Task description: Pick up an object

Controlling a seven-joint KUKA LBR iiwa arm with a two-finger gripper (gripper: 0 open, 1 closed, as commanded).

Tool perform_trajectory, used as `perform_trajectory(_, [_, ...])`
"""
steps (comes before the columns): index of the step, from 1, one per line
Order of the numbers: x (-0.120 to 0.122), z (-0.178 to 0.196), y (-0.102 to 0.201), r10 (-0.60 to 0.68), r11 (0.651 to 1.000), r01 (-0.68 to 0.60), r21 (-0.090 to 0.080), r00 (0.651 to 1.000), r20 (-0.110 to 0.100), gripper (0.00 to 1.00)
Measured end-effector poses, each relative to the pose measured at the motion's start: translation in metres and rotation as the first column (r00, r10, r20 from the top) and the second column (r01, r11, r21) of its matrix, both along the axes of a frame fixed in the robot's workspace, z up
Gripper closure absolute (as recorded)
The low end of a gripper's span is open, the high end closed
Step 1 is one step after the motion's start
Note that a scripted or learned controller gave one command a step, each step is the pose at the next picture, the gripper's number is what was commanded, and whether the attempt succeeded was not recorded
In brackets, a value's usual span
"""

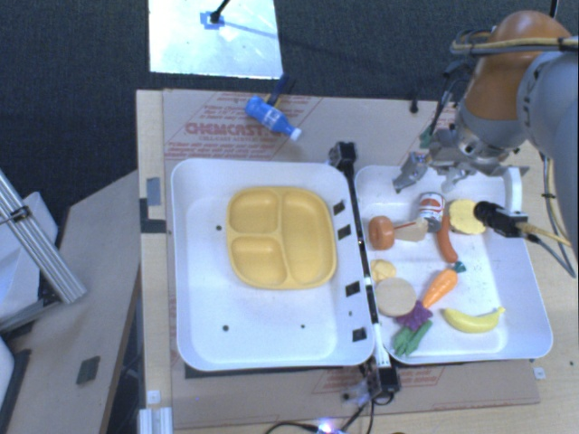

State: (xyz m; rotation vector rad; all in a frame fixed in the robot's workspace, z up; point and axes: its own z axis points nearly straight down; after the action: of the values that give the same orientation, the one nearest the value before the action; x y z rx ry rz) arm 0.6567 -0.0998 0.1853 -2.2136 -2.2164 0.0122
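Our gripper [431, 175], jaws spread and bare, above a small red-and-white can [431, 208] near the right bin's [534, 319] far rim.

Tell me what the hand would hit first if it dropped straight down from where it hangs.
Most likely the small can, which lies just under the hand in the right bin; the mushroom-like toy lies a little further on. Depth is hard to judge from this slanted view.
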Motion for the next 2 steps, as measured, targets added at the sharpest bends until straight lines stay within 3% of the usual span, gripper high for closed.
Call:
perform_trajectory(1, [0.003, 0.009, 0.000, 0.002, 1.000, -0.002, -0.001, 1.000, 0.014, 0.00])
perform_trajectory(2, [-0.005, -0.044, -0.007, 0.000, 1.000, 0.000, -0.001, 1.000, 0.010, 0.00])
